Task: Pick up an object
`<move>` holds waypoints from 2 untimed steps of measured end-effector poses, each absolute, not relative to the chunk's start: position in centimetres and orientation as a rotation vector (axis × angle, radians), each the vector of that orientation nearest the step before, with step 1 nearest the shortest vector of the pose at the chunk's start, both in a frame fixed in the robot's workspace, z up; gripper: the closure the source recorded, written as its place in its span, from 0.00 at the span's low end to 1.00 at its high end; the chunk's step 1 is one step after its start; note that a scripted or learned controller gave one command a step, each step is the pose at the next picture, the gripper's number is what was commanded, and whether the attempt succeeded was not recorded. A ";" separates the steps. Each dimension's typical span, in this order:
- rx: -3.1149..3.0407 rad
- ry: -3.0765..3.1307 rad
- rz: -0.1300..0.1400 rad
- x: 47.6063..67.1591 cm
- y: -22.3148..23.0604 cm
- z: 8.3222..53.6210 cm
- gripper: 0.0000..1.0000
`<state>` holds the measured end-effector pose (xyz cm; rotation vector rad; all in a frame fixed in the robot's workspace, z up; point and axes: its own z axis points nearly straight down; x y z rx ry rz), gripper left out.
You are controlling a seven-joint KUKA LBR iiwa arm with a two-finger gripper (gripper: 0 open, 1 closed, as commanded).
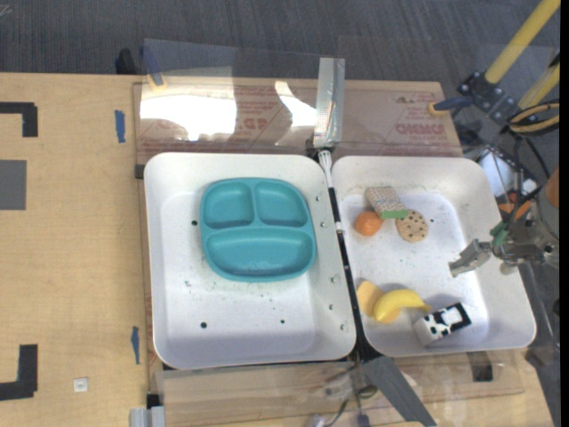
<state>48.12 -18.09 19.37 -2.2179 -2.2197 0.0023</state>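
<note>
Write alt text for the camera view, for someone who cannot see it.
The robot's hand hovers over the right bin's right side, holding nothing, near a banana, a black-and-white toy, a cookie, an orange ball and a sandwich-like block. The left bin holds a teal divided plate.

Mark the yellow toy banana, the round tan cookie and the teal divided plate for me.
Yellow toy banana (396,303), camera view, middle of its curved body.
Round tan cookie (411,228), camera view, centre of its speckled face.
Teal divided plastic plate (258,260), camera view, floor of its large near compartment.
</note>
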 end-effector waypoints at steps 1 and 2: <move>-1.845 -2.546 -0.003 52.9 -13.2 8.7 0.00; -1.676 -2.661 -0.004 57.3 -9.8 10.6 0.00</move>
